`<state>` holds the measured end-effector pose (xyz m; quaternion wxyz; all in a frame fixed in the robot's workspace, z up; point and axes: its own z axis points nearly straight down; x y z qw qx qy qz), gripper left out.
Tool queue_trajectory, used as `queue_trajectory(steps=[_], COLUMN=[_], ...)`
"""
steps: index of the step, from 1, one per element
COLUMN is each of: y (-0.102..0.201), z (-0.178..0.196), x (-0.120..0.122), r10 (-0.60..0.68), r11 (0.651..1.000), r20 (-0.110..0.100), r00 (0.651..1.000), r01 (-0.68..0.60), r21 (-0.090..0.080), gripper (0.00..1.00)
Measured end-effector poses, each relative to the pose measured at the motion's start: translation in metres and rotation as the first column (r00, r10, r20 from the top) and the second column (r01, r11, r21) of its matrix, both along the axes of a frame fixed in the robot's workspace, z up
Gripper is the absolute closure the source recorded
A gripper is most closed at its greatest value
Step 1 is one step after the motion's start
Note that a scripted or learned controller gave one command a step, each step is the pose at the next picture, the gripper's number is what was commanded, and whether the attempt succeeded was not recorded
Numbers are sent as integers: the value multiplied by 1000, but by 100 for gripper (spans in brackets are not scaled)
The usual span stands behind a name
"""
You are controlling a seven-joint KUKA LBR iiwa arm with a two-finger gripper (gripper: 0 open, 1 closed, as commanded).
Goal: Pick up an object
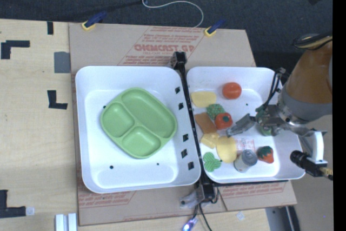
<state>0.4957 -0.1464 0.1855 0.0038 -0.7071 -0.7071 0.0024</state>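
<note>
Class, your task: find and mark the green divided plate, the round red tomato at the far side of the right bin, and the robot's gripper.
green divided plate (pixel 139 123): camera view, on the ridge between its compartments.
red tomato (pixel 232 90): camera view, middle of its top.
gripper (pixel 241 124): camera view, at its dark fingertips.

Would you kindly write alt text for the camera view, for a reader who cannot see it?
A grey robot arm's gripper reaches from the right over a white bin of small toy foods, among them a red tomato and a yellow piece. The neighbouring left bin holds a green divided plate. Both bins sit on cardboard.
</note>
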Motion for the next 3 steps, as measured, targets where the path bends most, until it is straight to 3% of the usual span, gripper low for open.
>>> queue_trajectory(steps=[1,2,3], y=[-1,1,-2], z=[-63,-103,-90], x=[4,3,5], r10=[1,2,0], r11=[1000,1000,1000], r20=[0,3,12], r00=[1000,1000,1000], r01=[-1,-2,1], r21=[0,2,-5], gripper=[0,0,100])
